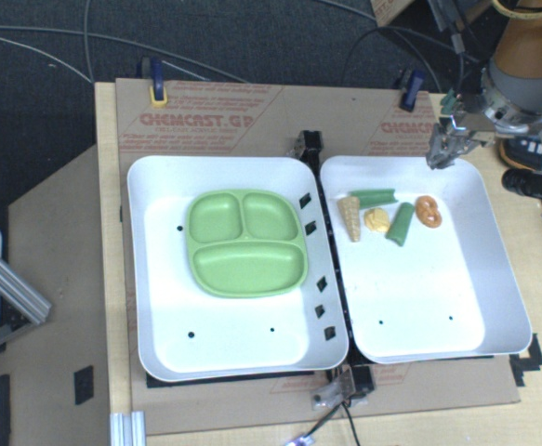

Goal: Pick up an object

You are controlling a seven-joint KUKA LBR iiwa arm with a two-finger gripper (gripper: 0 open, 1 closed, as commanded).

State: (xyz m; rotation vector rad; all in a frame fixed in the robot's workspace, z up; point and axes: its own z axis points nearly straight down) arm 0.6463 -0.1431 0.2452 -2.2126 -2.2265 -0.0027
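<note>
Several small toy foods lie in the far part of the right bin (456, 328): a pale corn cob (350, 218), a green piece (374, 196), a yellow lump (376, 219), a second green piece (401, 223) and an orange pretzel (429, 211). My gripper (441, 151) hangs over the bin's far right rim, above and just right of the pretzel, apart from all the foods. Nothing shows between its fingers.
The left bin (159, 328) holds a green divided plate (246, 242). Black clips run along the seam between the bins. Blue clamps (158, 79) hold the cardboard base at the back. The near half of the right bin is bare white floor.
</note>
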